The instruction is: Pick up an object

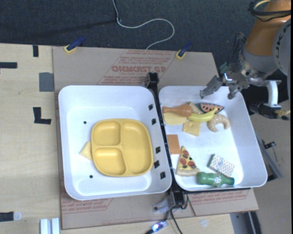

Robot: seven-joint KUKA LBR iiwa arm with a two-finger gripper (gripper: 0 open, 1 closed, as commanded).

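Observation:
My gripper [220, 90] hangs over the far edge of the right bin [249, 130], open, with nothing between its fingers. Just in front of it lie a watermelon slice [211, 107], a banana [205, 115], a chicken drumstick [178, 110] and a tan croissant [219, 124]. A cheese wedge [191, 127] sits beside them. Nearer the front are an orange cracker [173, 144], a pizza slice [186, 162], a patterned wafer [221, 165] and a green bottle [214, 179] lying on its side.
The left bin [73, 111] holds a yellow divided plate [122, 147] with a yellow wedge [85, 151] tucked under its left side. A black clip [152, 78] joins the bins at the back. A white cable [146, 23] trails over the dark floor behind.

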